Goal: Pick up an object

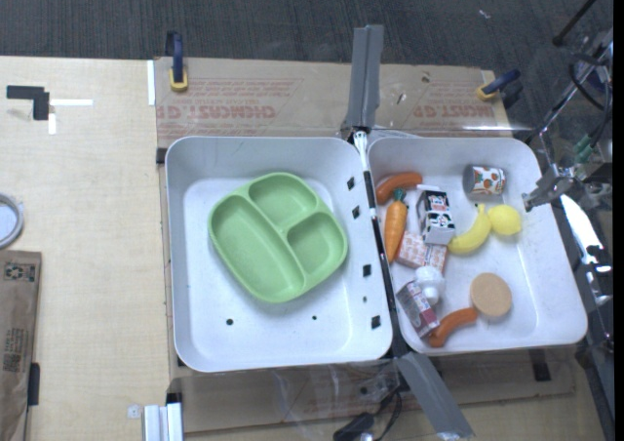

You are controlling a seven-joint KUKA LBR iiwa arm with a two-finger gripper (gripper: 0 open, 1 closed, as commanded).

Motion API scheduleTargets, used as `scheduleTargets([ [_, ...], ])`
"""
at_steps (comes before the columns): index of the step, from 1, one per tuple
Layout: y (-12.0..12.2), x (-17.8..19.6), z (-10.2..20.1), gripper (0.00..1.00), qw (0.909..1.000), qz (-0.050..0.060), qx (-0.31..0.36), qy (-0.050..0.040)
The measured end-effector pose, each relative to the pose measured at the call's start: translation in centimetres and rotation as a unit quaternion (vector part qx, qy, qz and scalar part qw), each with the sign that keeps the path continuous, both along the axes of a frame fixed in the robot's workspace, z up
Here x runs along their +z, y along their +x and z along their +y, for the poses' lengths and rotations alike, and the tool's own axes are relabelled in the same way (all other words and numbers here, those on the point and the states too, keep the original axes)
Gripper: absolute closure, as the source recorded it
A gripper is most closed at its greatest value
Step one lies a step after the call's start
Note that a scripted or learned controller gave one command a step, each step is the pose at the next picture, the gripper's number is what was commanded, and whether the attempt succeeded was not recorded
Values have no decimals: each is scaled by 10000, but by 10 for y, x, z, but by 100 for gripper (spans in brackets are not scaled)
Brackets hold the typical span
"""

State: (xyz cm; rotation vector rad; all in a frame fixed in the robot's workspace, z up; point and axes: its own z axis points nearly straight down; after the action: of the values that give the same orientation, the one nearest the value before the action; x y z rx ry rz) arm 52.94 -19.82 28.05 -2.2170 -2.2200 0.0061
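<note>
Looking down, I see the left bin point(185, 263) carrying a green divided plate point(279, 235) near its middle. The right bin point(556, 322) holds the clutter: a banana point(472, 234) toward its right side touching a lemon point(505, 220), a carrot point(394, 225) along the left wall, a round cookie point(490, 295) toward the near right corner, and a small can point(485, 180) by the far edge. The gripper point(546, 190) hangs over that bin's right rim; I cannot tell how it stands.
</note>
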Motion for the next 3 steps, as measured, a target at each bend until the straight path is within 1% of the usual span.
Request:
scheduleTargets([
  [1, 0, 0, 0, 0, 10000, 0, 0, 0],
  [2, 71, -102, 8, 0, 9999, -2, 167, 2],
  [3, 49, -182, -24, 0, 9699, -69, 2435, 0],
])
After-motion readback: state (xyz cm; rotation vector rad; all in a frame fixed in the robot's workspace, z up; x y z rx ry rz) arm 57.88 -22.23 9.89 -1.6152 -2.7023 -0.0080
